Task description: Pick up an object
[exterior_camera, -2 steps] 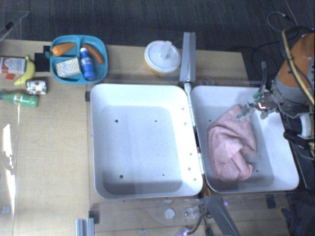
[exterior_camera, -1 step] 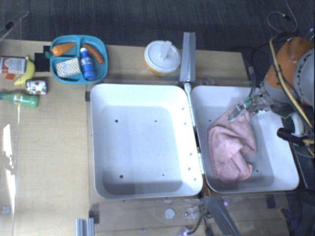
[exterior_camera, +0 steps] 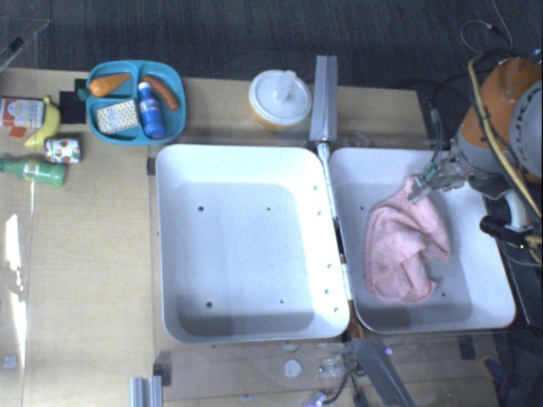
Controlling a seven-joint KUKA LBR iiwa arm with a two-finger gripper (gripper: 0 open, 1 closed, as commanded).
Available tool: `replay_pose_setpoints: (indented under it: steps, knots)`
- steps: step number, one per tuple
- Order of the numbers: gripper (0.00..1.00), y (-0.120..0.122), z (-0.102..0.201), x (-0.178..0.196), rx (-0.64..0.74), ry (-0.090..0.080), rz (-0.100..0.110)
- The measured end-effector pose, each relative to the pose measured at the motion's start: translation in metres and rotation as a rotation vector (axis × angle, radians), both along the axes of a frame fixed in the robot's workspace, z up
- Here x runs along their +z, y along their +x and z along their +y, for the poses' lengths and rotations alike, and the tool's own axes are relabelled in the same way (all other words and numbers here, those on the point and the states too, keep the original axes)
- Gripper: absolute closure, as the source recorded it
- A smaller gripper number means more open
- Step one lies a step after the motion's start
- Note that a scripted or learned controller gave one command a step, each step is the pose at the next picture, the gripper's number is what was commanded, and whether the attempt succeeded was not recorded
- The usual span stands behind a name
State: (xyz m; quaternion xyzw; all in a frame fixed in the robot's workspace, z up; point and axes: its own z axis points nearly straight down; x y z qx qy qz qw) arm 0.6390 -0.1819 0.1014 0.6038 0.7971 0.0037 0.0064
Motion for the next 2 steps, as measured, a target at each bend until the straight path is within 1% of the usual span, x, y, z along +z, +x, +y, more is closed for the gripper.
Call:
replay_pose_setpoints:
  steps: [1, 2]
  knots:
    - [1.0, 0.026, 0.039, 0.086, -0.05, 0.001, 0.008]
    - [1.0, 0.031, 0.074, 0.067, 0.26, -0.001, 0.01]
